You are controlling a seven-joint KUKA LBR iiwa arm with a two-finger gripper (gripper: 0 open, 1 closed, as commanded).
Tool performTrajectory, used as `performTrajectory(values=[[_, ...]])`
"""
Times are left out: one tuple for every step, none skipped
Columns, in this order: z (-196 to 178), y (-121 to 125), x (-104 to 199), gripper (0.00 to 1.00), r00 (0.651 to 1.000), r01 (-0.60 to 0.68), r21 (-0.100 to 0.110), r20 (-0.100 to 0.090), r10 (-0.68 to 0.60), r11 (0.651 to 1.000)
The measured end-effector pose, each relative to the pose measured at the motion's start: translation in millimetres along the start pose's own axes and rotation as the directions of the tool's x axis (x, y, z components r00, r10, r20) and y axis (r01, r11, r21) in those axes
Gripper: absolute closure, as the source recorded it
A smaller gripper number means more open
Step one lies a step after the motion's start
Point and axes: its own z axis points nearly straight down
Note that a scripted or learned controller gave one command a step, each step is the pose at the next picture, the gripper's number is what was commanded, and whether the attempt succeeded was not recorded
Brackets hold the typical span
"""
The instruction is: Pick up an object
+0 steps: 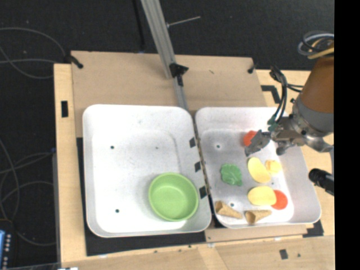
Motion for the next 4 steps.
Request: performTrajectory(values=[[0.0,0.1,0.0,0.0,1.0,-0.001,-0.001,0.0,0.001,1.0],[51.1,3.1,7.6,0.0,1.0,-0.008,0.005,0.003,0.008,1.0],[107.9,2.4,15.9,0.0,1.0,-0.007,0.007,0.002,0.007,1.0],[160.9,1.3,14.2,0.0,1.0,-0.005,0.006,0.003,0.005,1.0]])
